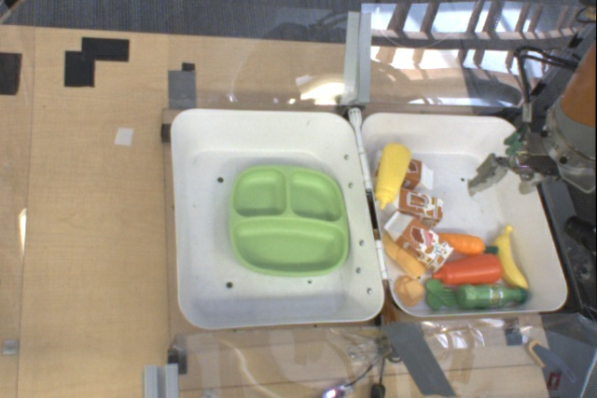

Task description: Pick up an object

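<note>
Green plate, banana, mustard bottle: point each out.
green plate [290,221], camera view, lower large compartment.
banana [510,259], camera view, middle of its curve.
mustard bottle [391,171], camera view, middle of body.

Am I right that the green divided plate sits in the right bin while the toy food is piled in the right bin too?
Not quite. The camera view shows the green plate in the left bin; the toy food is indeed piled in the right bin.
</note>
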